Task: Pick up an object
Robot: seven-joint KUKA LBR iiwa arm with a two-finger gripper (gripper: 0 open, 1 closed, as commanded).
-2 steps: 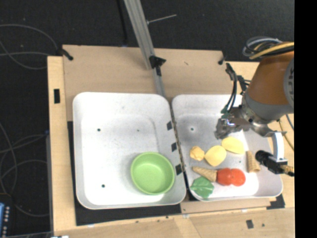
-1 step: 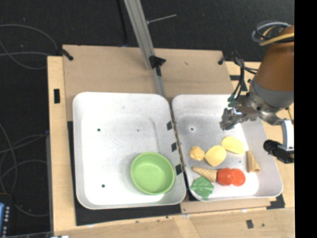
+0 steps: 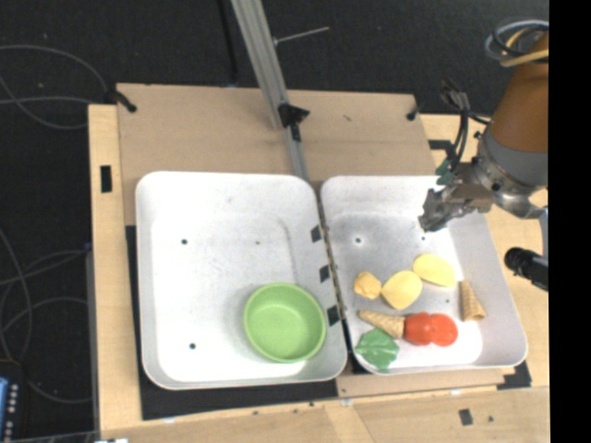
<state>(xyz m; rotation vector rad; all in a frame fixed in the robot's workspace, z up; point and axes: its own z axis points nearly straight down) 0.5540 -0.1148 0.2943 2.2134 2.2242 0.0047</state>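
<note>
Hovering over the right bin [image 3: 480, 247], the gripper [image 3: 434, 212] carries nothing you can see; grip state: cannot tell. Pick not started. Toy food sits nearer the front than it: yellow piece [image 3: 434, 269], tomato [image 3: 430, 329], cone [image 3: 382, 321].

**Items counted on the worktop**

Two white bins were counted on the worktop [image 3: 222, 127]: a left bin [image 3: 185, 210] and a right bin [image 3: 388, 201]. One green bowl [image 3: 284, 322] was counted in the left bin. Seven small items were counted in the right bin: three yellow pieces [image 3: 367, 285] [image 3: 402, 290] [image 3: 434, 269], one red piece [image 3: 430, 329], one green piece [image 3: 377, 348], and two tan cone-shaped pieces [image 3: 382, 321] [image 3: 471, 300]. One arm [image 3: 522, 127] was counted.
</note>
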